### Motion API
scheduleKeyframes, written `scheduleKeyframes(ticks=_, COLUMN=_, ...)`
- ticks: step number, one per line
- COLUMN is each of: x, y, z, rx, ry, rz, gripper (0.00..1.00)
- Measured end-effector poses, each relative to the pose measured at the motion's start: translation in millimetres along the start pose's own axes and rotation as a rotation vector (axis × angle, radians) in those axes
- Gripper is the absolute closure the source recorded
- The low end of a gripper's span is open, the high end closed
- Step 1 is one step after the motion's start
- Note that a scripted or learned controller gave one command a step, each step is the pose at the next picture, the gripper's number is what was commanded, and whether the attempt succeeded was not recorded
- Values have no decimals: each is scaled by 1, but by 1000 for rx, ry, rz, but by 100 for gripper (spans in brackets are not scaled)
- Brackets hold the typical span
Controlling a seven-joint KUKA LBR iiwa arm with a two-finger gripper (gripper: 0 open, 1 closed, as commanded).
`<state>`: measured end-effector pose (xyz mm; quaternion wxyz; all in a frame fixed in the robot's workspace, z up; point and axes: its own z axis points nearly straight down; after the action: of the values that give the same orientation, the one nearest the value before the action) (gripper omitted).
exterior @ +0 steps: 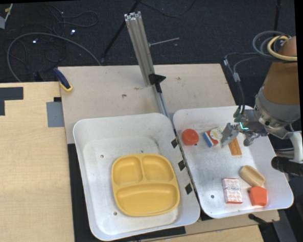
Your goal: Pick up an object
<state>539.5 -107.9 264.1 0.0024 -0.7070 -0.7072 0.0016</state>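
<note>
Since the two-finger gripper, its spread unreadable, hangs by the flat orange rectangular stick, that light, stiff piece is probably best pinched across its narrow width.

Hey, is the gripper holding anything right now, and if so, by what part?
Nothing visibly held. The gripper hovers over the right bin, near the small carton and the orange stick, with nothing between its fingers.

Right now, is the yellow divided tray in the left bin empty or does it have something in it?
Empty. All three compartments of the yellow tray show bare yellow plastic; the loose items lie in the right bin instead.
</note>
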Motion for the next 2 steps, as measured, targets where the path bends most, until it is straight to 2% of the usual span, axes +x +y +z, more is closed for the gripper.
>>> scheduleKeyframes(ticks=1, x=0, y=0, z=-1, rx=-2, ry=0, rz=0, gripper=0)
scheduleKeyframes(ticks=2, x=-4, y=-6, z=61, rx=4, ry=1, rz=1, gripper=0)
